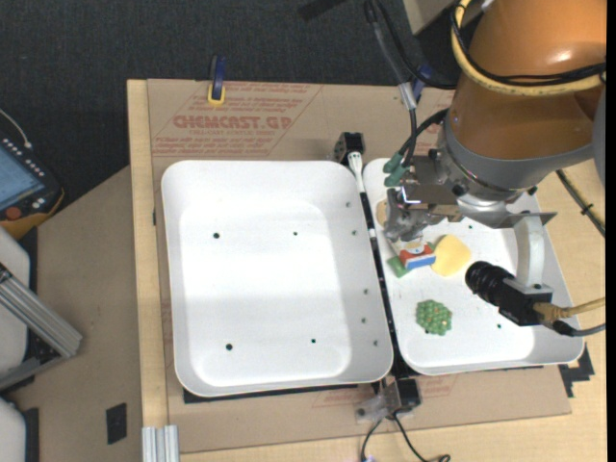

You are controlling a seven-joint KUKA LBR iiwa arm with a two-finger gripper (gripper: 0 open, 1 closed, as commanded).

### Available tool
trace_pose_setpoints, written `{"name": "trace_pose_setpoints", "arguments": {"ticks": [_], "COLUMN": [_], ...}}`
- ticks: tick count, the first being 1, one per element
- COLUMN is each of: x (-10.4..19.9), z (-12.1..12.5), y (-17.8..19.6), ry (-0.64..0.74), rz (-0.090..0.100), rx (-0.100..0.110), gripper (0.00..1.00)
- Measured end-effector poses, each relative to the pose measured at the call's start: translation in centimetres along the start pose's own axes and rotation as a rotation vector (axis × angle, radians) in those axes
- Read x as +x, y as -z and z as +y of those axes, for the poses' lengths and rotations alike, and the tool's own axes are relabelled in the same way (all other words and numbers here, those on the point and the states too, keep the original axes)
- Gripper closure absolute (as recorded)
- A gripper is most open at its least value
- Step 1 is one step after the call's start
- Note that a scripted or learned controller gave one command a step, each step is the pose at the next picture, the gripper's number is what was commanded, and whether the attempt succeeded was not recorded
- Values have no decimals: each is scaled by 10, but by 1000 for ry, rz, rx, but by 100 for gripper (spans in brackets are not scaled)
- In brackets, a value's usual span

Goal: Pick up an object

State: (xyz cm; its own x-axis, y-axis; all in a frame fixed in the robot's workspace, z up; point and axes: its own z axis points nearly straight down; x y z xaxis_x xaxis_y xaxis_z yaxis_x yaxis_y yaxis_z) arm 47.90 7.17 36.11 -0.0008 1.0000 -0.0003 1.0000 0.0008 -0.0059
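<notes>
- Leftmost of the 2 white bins, the left bin [260,268] lies on a brown cardboard sheet [241,114] printed with red lettering, which covers the tabletop; 4 small dark dots mark the bin's floor.
- Behind the left bin, a yellow and blue clip [218,83] grips the far edge of the cardboard.
- Touching the left bin along its right rim, the right bin [462,349] sits side by side with it, and small black clamps stand at the far and near ends of that seam.
- Just right of the left bin's right rim, the pincer [402,227] points down into the right bin; whether its fingers are apart or together cannot be told.
- Just below the pincer, still close to the left bin's rim, lies a small object with red, white, blue and green parts [412,257], touching a yellow object [450,256] on its right.
- Nearer the camera than those 2, a green knobbly ball [434,316] rests alone on the right bin's floor.
- Furthest from the left bin, the grey arm with its orange band [529,46] looms over the right bin, and a black cylindrical part [502,291] juts out low beside it.
</notes>
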Motion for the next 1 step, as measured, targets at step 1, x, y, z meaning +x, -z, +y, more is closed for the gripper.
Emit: {"name": "trace_pose_setpoints", "arguments": {"ticks": [1], "x": [-21], "z": [0], "y": [-2], "ry": [-3], "rz": [0], "rx": [-3], "gripper": [100]}}
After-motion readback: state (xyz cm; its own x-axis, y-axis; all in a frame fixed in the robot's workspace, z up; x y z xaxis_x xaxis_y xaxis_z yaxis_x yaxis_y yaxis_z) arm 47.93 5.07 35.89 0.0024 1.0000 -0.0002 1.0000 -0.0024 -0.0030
